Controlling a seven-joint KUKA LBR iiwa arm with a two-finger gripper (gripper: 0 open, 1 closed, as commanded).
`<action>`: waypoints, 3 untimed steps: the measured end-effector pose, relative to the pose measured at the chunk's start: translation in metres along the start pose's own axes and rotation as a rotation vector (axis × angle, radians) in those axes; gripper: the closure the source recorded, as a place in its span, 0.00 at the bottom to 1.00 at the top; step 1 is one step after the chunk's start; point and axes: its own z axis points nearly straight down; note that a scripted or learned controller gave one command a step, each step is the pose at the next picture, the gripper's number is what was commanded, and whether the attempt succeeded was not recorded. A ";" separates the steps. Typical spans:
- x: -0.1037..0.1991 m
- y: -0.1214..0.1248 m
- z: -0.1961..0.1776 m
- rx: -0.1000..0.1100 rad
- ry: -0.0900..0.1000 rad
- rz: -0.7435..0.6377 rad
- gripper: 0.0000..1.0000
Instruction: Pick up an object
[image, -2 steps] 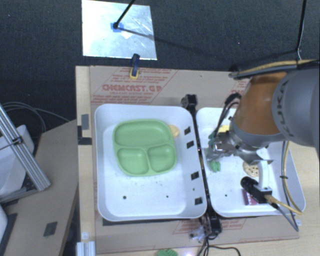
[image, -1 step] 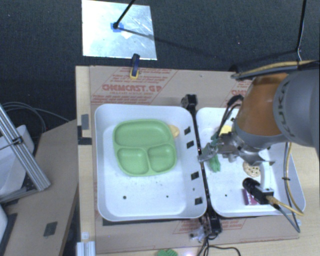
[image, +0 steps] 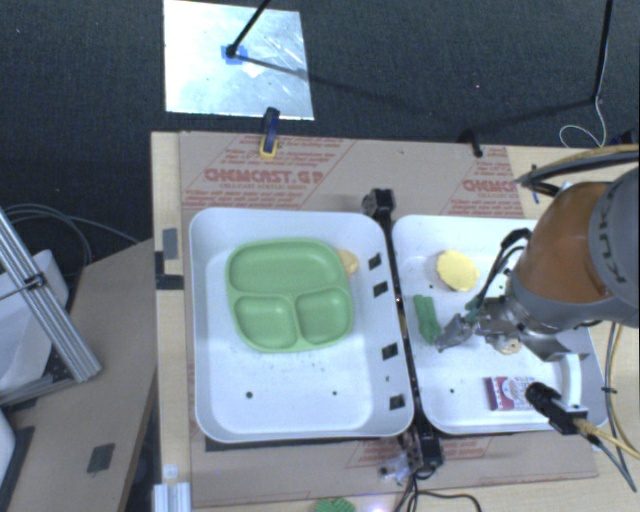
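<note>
We can't tell if the fingers (image: 452, 333) are open or closed. Green stick (image: 427, 317) lies just left of them in the right bin (image: 470, 418), untouched. We'd centre over it, straddle its width, then descend.

In the left bin (image: 215, 400), a green divided plate (image: 290, 293) fills the upper middle, leaving bare floor along the bottom. The right bin (image: 455, 412) is crowded: a yellow disc (image: 457, 270), green stick (image: 427, 317) and red packet (image: 510, 391) ring the arm (image: 580, 262) at frame right.
</note>
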 end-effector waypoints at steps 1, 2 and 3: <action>0.006 0.085 0.043 -0.010 0.001 -0.013 0.00; 0.005 0.082 0.030 -0.008 0.002 -0.013 1.00; 0.051 0.066 -0.064 -0.011 0.004 -0.016 1.00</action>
